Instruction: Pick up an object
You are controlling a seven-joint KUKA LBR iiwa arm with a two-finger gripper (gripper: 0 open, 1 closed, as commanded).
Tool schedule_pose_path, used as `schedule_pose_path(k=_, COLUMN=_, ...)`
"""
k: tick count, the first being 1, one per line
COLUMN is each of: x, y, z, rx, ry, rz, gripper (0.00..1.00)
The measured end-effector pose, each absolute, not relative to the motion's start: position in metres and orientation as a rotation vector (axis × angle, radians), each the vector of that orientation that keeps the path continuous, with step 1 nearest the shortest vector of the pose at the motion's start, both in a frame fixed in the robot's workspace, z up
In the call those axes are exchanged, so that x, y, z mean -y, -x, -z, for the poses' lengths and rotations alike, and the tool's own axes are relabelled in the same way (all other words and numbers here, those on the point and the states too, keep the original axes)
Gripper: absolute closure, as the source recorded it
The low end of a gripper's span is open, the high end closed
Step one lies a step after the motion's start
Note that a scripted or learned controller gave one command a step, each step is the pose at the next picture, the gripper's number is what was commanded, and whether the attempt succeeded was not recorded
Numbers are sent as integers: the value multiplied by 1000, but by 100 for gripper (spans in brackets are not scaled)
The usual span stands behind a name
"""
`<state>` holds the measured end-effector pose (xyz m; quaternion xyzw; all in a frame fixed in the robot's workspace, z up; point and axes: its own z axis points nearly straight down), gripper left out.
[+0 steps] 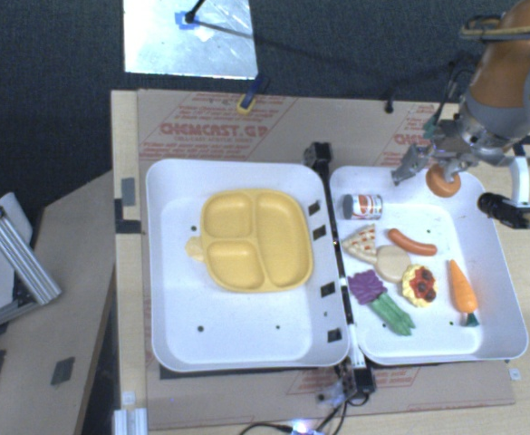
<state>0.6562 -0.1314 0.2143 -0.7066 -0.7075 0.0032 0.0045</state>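
My gripper (438,165) hangs over the far edge of the right bin (507,320), at the view's upper right. A round orange toy (443,183) sits right under its tip, touching or very close; whether it is gripped is hidden. Several toy foods lie in this bin: a small can (362,207), a pizza slice (362,242), a sausage (413,241), a beige disc (392,263), a red-and-yellow piece (419,284), a carrot (463,286), purple grapes (367,286) and a green vegetable (392,314).
The left bin (160,243) holds a yellow divided plate (247,240). A black hinge strip (334,243) runs between the two bins. A black fitting (500,208) sticks in over the right bin's far right rim.
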Motion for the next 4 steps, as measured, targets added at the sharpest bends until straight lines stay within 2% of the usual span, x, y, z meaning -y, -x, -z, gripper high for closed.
schedule_pose_path(k=1, x=131, y=-659, z=-222, rx=2226, ry=2219, rz=2, gripper=0)
schedule_pose_path(k=2, x=137, y=-662, z=-162, rx=2221, ry=2219, rz=-3, gripper=0)
schedule_pose_path(k=3, x=141, y=-666, z=-111, rx=2221, ry=2221, rz=7, gripper=0)
schedule_pose_path(k=4, x=143, y=-667, z=-109, rx=2221, ry=2224, rz=4, gripper=0)
